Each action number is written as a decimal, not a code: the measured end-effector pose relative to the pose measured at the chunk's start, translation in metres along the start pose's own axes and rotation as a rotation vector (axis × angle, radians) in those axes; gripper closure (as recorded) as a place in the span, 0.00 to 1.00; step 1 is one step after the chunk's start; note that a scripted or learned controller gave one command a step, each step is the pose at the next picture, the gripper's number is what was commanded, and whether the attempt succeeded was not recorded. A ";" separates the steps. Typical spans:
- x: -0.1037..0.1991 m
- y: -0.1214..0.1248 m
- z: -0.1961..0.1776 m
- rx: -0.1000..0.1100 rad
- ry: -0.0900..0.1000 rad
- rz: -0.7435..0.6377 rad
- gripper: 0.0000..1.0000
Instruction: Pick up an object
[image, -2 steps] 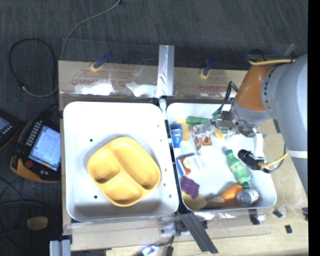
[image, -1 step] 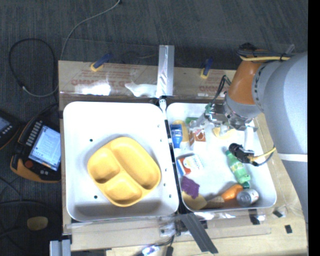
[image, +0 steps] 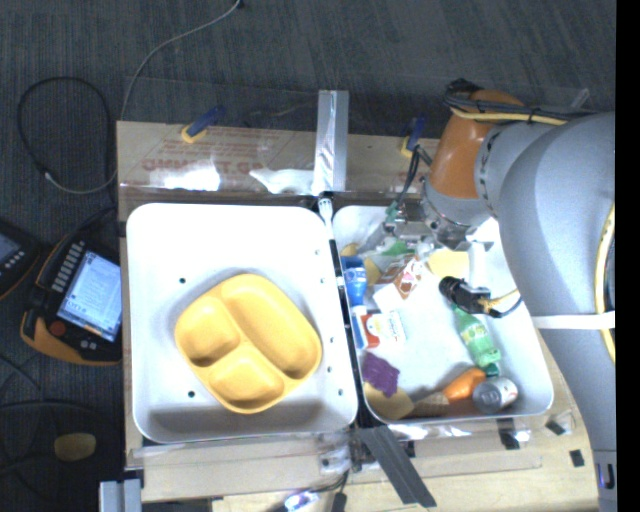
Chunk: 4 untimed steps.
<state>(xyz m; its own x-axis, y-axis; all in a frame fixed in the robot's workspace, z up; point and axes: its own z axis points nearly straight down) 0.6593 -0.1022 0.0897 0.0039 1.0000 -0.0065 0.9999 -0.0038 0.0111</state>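
My gripper (image: 399, 228) hangs low over the back left corner of the right bin (image: 530, 395), among a pile of small items. Right under it lie a yellow-green piece (image: 384, 262) and a small red and white carton (image: 407, 279). A blue package (image: 354, 281) lies along the bin's left wall. Further forward are a white packet with red print (image: 384, 328), a purple piece (image: 380, 372), a green bottle (image: 476, 338), an orange carrot (image: 462, 384) and a silver can (image: 495, 393). Nothing shows clearly between the fingers.
The left bin (image: 160, 240) holds a yellow divided plate (image: 248, 342). A metal divider (image: 341, 300) separates the two bins. The grey arm (image: 550, 210) covers the right bin's back right side. A pendant (image: 85, 300) lies on the floor at the left.
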 end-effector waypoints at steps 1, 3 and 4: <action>0.000 0.000 -0.008 0.003 -0.005 -0.003 1.00; -0.001 0.009 -0.045 0.014 0.004 -0.192 1.00; -0.001 0.009 -0.045 0.014 0.004 -0.192 0.00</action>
<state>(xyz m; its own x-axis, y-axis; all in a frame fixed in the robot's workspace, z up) 0.6680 -0.1026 0.1346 -0.1870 0.9824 -0.0034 0.9824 0.1870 -0.0043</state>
